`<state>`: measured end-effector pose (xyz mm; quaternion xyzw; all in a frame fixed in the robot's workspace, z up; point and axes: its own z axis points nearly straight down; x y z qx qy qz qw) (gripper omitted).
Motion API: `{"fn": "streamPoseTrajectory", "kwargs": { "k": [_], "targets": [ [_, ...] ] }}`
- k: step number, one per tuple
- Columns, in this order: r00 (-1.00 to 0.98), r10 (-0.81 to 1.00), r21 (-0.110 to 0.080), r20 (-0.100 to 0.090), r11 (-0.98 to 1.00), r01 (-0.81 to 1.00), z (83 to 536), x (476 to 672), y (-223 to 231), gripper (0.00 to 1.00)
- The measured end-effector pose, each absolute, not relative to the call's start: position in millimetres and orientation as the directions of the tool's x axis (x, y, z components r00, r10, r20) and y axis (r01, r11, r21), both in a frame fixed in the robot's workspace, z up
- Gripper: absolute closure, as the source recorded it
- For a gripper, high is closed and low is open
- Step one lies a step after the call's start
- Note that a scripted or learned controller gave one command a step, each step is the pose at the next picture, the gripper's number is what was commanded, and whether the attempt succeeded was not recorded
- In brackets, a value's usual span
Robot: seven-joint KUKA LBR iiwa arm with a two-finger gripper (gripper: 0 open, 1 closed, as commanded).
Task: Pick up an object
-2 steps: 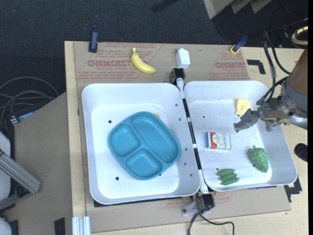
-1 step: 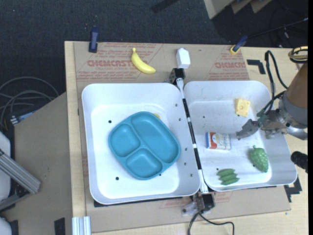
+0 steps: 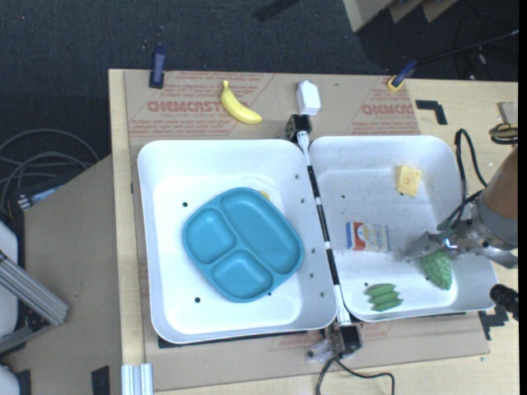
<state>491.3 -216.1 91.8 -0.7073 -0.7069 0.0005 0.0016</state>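
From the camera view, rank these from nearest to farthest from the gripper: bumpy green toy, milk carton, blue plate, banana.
From the gripper:
1. Bumpy green toy, right bin, just below it.
2. Milk carton, middle of the right bin.
3. Blue plate, left bin.
4. Banana, on the board behind the left bin.

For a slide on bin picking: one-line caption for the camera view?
Gripper low in the right bin beside a green toy; blue tray in the left bin.

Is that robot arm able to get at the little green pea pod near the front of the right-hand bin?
Probably yes. The pea pod lies in the open with nothing on it, close to the gripper, which is already in that bin.
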Motion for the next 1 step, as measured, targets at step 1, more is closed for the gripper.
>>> {"fn": "streamPoseTrajectory", "kwargs": {
  "k": [1],
  "targets": [
    [0.002,1.000,0.001,-0.001,-0.002,1.000,102.5,492.5,-216.4,1.00]
  ]
}}
